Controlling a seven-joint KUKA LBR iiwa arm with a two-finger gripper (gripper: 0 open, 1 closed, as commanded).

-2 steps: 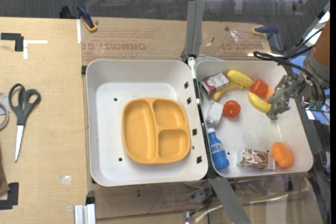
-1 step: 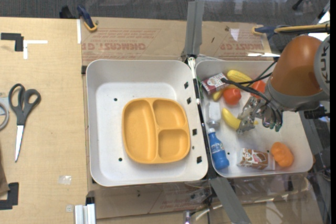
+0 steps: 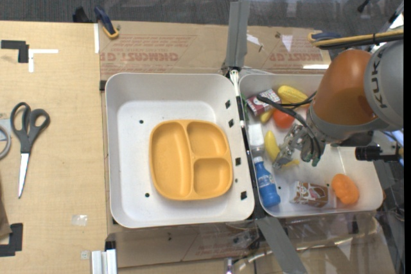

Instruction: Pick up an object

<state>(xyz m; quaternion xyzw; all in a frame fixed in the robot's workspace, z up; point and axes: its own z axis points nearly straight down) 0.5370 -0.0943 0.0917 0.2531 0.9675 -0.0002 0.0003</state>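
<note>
- Yellow divided tray (image 3: 191,159): alone in left bin (image 3: 122,157).
- Claw (image 3: 290,152): over right bin (image 3: 366,202), grip state cannot tell; banana (image 3: 272,144), blue bottle (image 3: 265,184) beside.
- Scissors (image 3: 27,131): on worktop (image 3: 51,202).

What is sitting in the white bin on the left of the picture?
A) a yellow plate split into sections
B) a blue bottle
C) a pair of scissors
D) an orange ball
A: the yellow divided plate lies in the left bin, while the blue bottle and the orange ball are in the right bin, and the scissors lie out on the bench.
</note>
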